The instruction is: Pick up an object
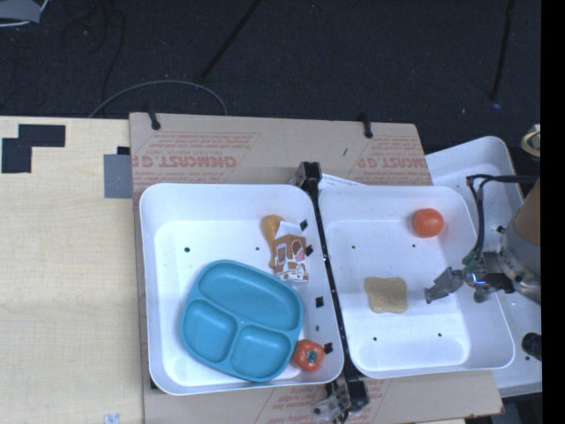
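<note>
In the right bin (415,356) a tan flat piece (386,294) lies near the middle and an orange-red ball (428,223) sits at the back right. My gripper (452,284) hangs low over the bin's right side, just right of the tan piece and apart from it. I see nothing held in it. The left bin (163,237) holds a blue divided plate (243,319), a small red tomato-like fruit (308,355) at the plate's front right, and a brown-and-white packet (290,260) with an orange-brown piece (271,227) behind it.
A black divider (323,272) runs between the two bins. Cardboard (265,153) lies behind and under them. A pale wooden bench top (62,272) stretches to the left. The arm's wrist and cables (508,263) stand over the right bin's right rim.
</note>
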Action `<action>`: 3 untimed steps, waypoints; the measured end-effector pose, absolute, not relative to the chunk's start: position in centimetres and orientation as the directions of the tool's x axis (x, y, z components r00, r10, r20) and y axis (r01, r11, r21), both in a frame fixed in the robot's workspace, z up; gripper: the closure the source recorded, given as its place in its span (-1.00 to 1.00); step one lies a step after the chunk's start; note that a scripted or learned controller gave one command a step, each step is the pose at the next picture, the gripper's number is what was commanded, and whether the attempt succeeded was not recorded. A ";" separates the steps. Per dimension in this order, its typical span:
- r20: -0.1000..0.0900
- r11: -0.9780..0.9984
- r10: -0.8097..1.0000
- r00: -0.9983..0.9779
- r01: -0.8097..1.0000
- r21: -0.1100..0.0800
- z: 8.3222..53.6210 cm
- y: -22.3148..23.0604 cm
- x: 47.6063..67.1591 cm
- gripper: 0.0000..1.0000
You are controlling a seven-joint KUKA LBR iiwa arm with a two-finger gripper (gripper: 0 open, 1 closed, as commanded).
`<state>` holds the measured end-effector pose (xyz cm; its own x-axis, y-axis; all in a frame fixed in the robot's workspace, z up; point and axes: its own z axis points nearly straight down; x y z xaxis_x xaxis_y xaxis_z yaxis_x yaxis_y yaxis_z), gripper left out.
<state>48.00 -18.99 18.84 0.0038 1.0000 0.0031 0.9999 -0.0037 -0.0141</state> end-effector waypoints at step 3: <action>0.001 -0.001 1.000 0.001 1.000 -0.002 8.6 -18.9 48.2 -1.00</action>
<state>48.25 -18.88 8.62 0.0010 1.0000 0.0008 1.0000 -0.0010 -0.0017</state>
